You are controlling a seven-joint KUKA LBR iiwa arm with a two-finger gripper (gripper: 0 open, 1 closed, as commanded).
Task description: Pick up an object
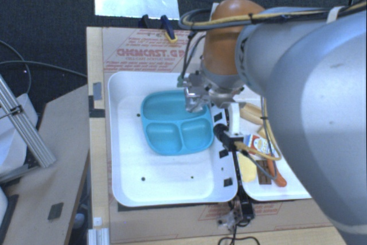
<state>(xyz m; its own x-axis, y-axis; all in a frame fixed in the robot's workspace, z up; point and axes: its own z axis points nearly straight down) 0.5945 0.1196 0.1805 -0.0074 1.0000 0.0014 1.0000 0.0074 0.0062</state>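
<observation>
With the blue divided tray [175,129] lying in the left bin [129,181] and the gripper [196,101] hanging over its far right rim, you are aiming to straddle that thin rim squarely, though I cannot tell how wide the jaws stand.

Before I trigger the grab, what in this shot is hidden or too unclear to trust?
- Pincer over the blue divided tray in the left bin, camera view: small and dark, so finger state and any contact with the tray are unreadable.
- Right bin: most of it is covered by the grey arm.
- Items in the right bin: partly overlapped and partly under the arm, so their count and kinds are unclear.
</observation>
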